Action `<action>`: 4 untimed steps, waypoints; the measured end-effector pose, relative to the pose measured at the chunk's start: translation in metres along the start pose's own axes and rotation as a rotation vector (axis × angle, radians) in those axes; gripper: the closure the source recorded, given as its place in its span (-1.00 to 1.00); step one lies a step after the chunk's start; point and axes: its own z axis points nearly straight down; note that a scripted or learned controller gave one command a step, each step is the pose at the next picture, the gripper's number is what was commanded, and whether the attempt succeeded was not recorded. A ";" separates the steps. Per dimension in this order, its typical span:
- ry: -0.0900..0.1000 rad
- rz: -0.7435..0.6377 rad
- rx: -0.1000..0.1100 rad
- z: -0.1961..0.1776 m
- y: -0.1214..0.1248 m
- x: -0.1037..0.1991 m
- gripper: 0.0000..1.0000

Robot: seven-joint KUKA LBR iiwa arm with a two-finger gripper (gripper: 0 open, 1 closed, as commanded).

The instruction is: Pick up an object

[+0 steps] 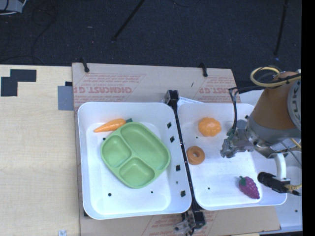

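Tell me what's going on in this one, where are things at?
A grey robot arm reaches in from the right, its gripper low over the right bin. It sits between an orange fruit, a small donut and a bunch of purple grapes, with nothing visibly held. The left bin holds a green divided plate and a carrot beside it.

Even, fairly bright overhead light is seen on the bench; the two white bins are rendered near overexposed, with wall detail washed out. Only soft, short shadows are cast under the green tray and the arm. The floor at top is left dark. Overall sharpness is low; fine edges are slightly blurred and grainy. No strong glare is noted.
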 end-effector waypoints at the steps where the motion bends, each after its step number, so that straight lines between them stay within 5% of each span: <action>1: -0.001 0.000 -0.002 -0.059 0.008 0.004 1.00; 2: -0.001 0.001 -0.002 -0.122 0.005 0.003 1.00; 3: 0.000 0.000 0.001 -0.146 0.005 0.002 1.00; 4: 0.002 -0.003 0.005 -0.135 0.013 0.060 1.00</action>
